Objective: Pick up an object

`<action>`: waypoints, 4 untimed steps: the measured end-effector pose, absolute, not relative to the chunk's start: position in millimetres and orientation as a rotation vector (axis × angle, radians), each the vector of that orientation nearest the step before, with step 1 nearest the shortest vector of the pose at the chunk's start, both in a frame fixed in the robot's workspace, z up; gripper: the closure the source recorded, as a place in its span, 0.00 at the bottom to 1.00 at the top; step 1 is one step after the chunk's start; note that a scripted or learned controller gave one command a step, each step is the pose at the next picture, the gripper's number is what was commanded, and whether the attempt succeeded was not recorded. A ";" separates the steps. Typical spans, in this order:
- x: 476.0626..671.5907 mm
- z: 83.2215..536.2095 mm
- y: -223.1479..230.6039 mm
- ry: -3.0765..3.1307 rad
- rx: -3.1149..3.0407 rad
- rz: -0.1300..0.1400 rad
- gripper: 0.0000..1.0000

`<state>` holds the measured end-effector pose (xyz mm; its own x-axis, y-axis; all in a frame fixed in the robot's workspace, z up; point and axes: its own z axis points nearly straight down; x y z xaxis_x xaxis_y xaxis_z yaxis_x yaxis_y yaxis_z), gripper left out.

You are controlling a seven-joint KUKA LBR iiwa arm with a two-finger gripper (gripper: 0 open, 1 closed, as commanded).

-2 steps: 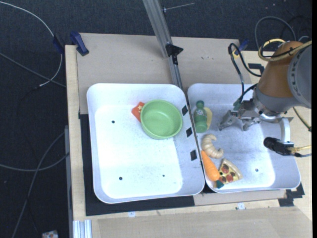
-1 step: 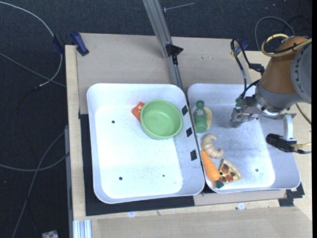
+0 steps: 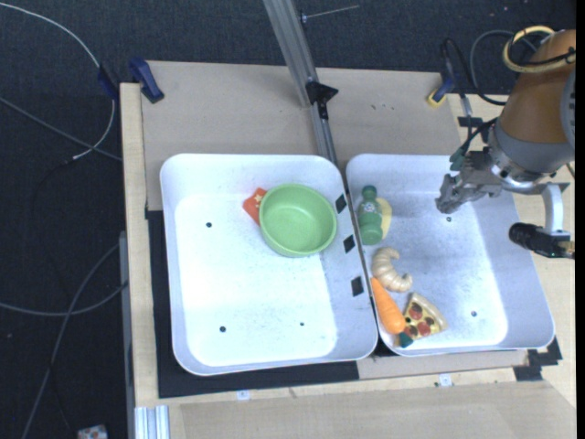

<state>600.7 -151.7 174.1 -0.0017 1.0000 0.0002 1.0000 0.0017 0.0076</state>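
- Dark carpet surrounds the wooden bench (image 3: 228,108), which carries two white bins side by side.
- From my feed, the green bowl (image 3: 297,219) sits in the left bin (image 3: 247,327), with a small red-orange piece (image 3: 253,205) touching its left rim.
- Right of the bowl, along the right bin's (image 3: 475,273) left wall, lie a green bottle (image 3: 369,214), a croissant (image 3: 390,268), a carrot (image 3: 388,307) and a pizza slice (image 3: 422,316).
- I see the hand (image 3: 450,199) far right of the bowl, over bare bin floor; I cannot tell its grip.

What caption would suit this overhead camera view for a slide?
Robot gripper hovers over the right bin of toy food; a green bowl sits in the left bin.
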 end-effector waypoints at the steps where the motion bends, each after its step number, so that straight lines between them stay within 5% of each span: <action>1: 606.3 222.3 -147.1 2.220 2.214 0.010 1.00; 2: 609.7 269.4 -143.3 2.220 2.215 0.010 1.00; 4: 625.7 260.4 -33.7 2.229 2.215 0.005 1.00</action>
<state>625.7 -33.7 260.4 -0.0063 1.0000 0.0029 1.0000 0.0063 0.0018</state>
